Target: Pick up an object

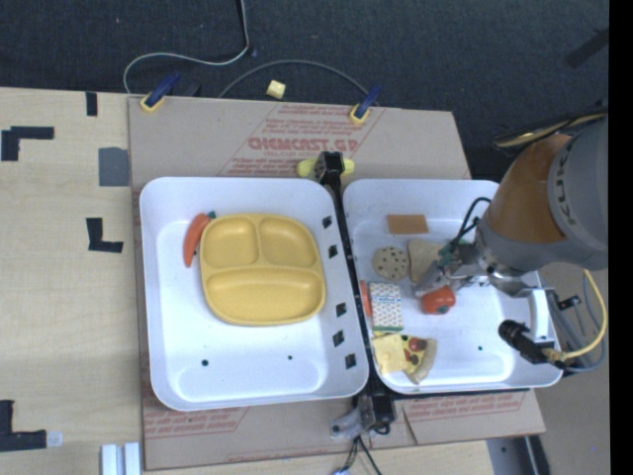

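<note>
Two white bins sit side by side on a brown board, with a black divider [341, 265] between them as the reference line. Left bin [168, 364]: a yellow tray [263, 268] with three compartments lies well left of the divider; an orange carrot [194, 237] lies just beyond the tray's far-left edge, touching or nearly so. Right bin [465, 369]: a patterned card [387, 305] lies just right of the divider; a yellow wedge [406, 355] sits nearer the front rim, also close to the divider; a spotted cookie [391, 260] sits a little farther right; a brown tile [406, 225] lies beyond the cookie toward the back wall. A red object [438, 300] lies near the bin's middle, well right of the divider. The gripper [442, 277] is directly over the red object, at or touching its top; whether its fingers are parted or closed on it, I cannot tell from here. The arm [544, 206] enters from the right.
</note>
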You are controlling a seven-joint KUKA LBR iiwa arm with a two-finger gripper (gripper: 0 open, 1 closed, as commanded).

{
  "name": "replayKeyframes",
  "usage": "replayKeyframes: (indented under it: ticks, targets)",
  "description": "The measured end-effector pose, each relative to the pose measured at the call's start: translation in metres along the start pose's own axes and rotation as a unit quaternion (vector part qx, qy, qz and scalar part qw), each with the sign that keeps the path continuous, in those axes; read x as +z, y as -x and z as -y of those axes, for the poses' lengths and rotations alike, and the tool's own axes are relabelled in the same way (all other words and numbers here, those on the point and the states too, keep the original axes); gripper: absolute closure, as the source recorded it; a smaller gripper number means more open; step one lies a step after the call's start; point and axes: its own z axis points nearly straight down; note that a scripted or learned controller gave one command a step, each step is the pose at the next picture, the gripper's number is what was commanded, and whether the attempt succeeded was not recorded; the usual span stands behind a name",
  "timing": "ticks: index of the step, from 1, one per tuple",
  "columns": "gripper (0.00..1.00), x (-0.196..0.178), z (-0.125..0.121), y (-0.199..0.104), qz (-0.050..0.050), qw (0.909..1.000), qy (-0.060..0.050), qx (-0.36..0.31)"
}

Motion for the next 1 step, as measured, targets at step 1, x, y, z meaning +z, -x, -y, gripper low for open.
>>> replayKeyframes:
  ticks: [1]
  targets:
    - [1.0,-0.0931,-0.0329,-0.0743,-0.002,1.0,0.003,-0.005]
